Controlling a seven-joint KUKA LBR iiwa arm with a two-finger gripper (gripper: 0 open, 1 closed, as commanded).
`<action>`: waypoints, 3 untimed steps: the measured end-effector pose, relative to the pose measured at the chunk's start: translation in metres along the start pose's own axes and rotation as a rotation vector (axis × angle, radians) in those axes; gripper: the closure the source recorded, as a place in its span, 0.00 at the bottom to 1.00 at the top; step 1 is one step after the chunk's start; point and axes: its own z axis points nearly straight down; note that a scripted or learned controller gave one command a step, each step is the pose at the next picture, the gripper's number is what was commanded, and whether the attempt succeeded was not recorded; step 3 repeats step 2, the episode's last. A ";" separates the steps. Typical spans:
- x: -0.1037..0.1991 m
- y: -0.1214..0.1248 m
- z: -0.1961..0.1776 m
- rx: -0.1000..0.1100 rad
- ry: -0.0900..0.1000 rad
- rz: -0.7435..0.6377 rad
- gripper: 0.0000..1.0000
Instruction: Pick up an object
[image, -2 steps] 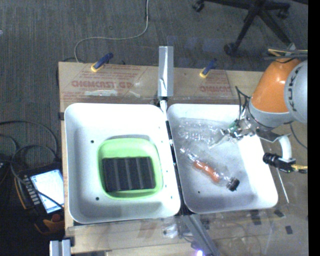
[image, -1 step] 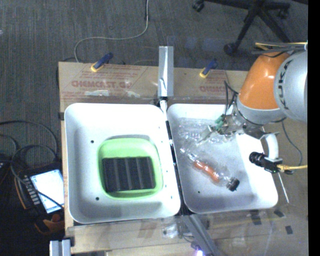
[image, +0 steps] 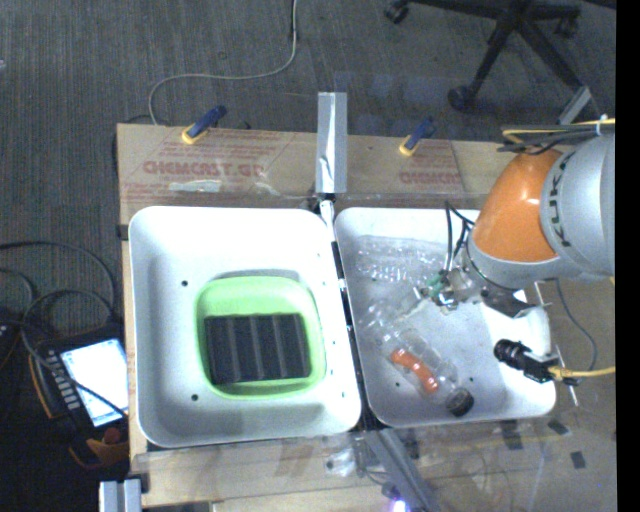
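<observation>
Closest to the camera, at the front of the right bin (image: 505, 402), lies a see-through bottle (image: 420, 368). It is on its side and slanted. It has orange bits inside and a dark cap (image: 459, 403) that points to the front edge of the bin. Nothing is touching it.

Beside it, the left bin (image: 160, 300) holds a light green tray (image: 262, 335) with a dark, ribbed middle. The tray sits flat, near the middle of that bin. On the floor to the left is a small lit screen (image: 95, 375) with black cables.

A bit farther back in the right bin is a second clear bottle (image: 385, 318), with no colour in it, so it is hard to see against the white. The gripper (image: 443, 287) is low over the middle of this bin, just beside that bottle. A small green spot shows at its tip. It is too hidden to tell if the gripper is spread or pressed together, or if it grips anything. The grey arm (image: 520, 225) with its orange band comes in from the right.

Farther back in the same bin lies more crumpled clear plastic (image: 385, 258).

Behind both bins is a brown cardboard sheet (image: 220, 170) with two blue and yellow clamps (image: 203, 124) and a metal post (image: 331, 140). Farthest away is a grey carpet and black chair legs (image: 500, 50).
</observation>
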 end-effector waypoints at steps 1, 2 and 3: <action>-0.064 0.059 0.028 0.003 0.005 0.022 0.00; -0.106 0.095 0.029 0.027 0.023 0.044 0.00; -0.106 0.095 0.029 0.027 0.023 0.044 0.00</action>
